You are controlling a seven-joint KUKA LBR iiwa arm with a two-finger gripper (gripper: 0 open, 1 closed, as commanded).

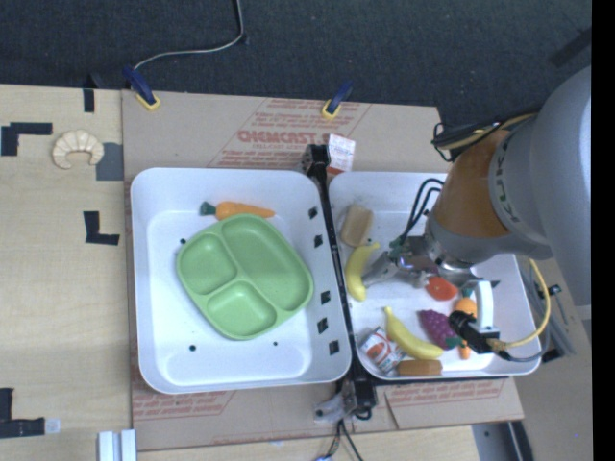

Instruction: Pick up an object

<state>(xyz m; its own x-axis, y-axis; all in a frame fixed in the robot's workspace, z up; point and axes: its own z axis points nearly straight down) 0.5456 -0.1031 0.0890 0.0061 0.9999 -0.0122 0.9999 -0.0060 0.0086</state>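
Left bin [154,257]: a green divided plate [245,275] fills the middle and a carrot [242,210] lies just behind it; bare floor runs along the left wall and front edge. Right bin [384,192]: crowded, with two bananas [357,271], a tan block [355,225], grapes [435,327] and a packet [377,348]; the arm [500,200] overhangs its right half. Bare floor remains at the back, right of the block. The black divider [327,248] separates the bins.

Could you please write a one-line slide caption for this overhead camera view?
Gripper low in the right bin beside a banana; green divided plate and carrot lie in the left bin.
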